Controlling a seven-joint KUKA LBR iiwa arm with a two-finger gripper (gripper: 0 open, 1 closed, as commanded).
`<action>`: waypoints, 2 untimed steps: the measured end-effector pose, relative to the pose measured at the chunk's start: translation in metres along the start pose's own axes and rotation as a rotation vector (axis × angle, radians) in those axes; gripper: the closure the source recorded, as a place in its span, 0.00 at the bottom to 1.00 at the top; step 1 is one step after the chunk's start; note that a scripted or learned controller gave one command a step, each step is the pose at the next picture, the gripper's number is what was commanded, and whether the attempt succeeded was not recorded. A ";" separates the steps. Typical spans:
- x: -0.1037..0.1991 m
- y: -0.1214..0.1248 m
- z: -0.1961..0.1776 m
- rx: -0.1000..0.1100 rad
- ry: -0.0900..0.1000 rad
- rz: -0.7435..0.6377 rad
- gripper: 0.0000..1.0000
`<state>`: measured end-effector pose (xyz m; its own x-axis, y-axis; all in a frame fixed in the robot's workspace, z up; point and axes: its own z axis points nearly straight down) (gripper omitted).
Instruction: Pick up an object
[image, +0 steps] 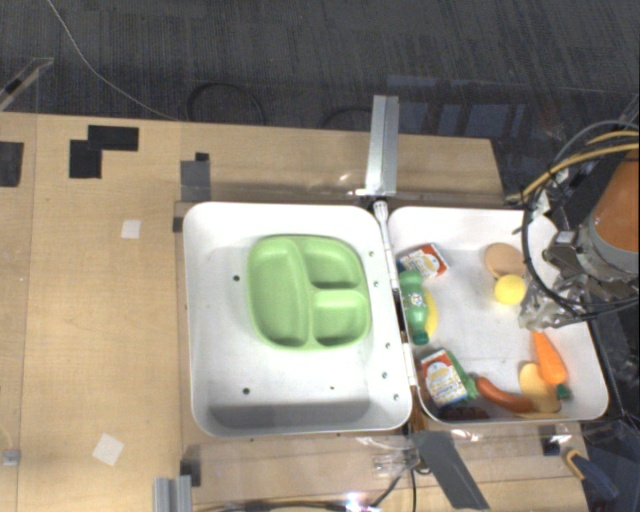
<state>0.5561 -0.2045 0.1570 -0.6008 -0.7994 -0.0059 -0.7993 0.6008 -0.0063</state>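
- The carrot (549, 358) is the toy closest to the gripper (543, 316). It lies in the right bin (470, 225), near the bin's right wall and close to the front.
- The carrot sits just below the gripper in the camera view, toward the front of the bin. Its long way runs from back to front, a bit slanted, with the green end at the front.
- The gripper hangs over the right bin, just beside the carrot's top end. I cannot tell how it is set; it is dark and small.
- I think the next move is a short trip toward the front of the bin, then down.
- Also in the right bin: a lemon (510, 290) and an egg (504, 260) behind the carrot, a sausage (505, 396) at the front.
- The green plate (305, 290) lies in the left bin (215, 330), well apart from the right bin's toys.
- The arm (615, 215) is cut off at the edge.
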 end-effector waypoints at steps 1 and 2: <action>-0.013 -0.018 -0.019 0.002 0.000 -0.408 1.00; -0.066 -0.040 -0.068 0.003 -0.002 -0.553 1.00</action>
<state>0.6267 -0.1758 0.2252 -0.0918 -0.9958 -0.0027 -0.9957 0.0918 -0.0113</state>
